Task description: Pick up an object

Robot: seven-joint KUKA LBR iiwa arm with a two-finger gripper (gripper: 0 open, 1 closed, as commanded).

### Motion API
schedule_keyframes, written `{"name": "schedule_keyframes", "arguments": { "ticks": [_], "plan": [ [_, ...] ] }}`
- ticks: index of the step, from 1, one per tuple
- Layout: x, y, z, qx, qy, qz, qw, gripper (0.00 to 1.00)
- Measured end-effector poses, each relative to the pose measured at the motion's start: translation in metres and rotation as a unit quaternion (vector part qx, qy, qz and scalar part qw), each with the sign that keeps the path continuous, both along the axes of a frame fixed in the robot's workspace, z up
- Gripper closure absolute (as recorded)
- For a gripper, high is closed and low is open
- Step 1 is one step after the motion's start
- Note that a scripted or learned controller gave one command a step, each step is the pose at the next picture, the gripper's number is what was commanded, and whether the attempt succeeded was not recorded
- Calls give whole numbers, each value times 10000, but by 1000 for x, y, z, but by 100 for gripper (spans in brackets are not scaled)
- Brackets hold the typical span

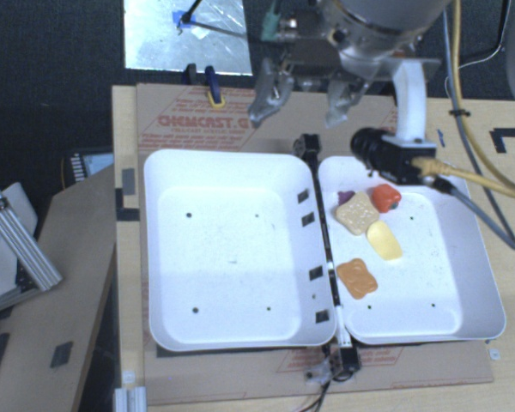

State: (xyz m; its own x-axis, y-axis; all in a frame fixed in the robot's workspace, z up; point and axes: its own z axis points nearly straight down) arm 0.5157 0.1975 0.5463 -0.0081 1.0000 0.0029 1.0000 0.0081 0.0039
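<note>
Nearest in the right bin (472, 273) lies an orange piece (357, 278), then a yellow piece (384, 241), a tan cracker-like block (357, 214) and a red piece (385, 197), clustered near the divider. All 4 look light, small and probably smooth; grasping across the narrow sides seems safest. Farthest, the gripper (307, 103) hangs spread apart, holding nothing, above the bins' back edge.

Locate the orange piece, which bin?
The orange piece lies in the right bin, near its left wall by the divider, just below-left of the yellow piece.
</note>
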Motion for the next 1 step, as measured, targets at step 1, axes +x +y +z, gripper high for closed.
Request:
{"name": "schedule_keyframes", "arguments": {
  "ticks": [1],
  "plan": [
    [0, 0, 0, 0, 0, 0, 10000, 0]
  ]
}}
